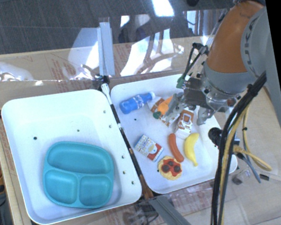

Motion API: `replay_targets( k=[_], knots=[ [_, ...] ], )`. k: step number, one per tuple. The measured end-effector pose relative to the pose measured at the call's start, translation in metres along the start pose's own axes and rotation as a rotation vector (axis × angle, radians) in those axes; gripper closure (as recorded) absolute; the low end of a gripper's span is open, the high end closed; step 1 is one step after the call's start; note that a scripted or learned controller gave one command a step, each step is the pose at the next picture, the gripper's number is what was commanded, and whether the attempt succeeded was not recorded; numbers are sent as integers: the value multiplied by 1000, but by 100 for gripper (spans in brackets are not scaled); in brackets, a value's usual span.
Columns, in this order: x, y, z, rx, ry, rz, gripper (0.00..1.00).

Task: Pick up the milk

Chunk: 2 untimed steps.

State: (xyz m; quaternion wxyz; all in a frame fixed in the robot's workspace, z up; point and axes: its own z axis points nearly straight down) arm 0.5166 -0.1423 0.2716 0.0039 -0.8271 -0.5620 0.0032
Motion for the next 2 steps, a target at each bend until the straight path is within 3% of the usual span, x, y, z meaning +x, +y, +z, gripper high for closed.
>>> replay_targets(
  k=[1,2],
  knots=[
    [-2,0,141,-2,0,-374,0],
    [3,-42,181,-8,0,-542,0]
  ],
)
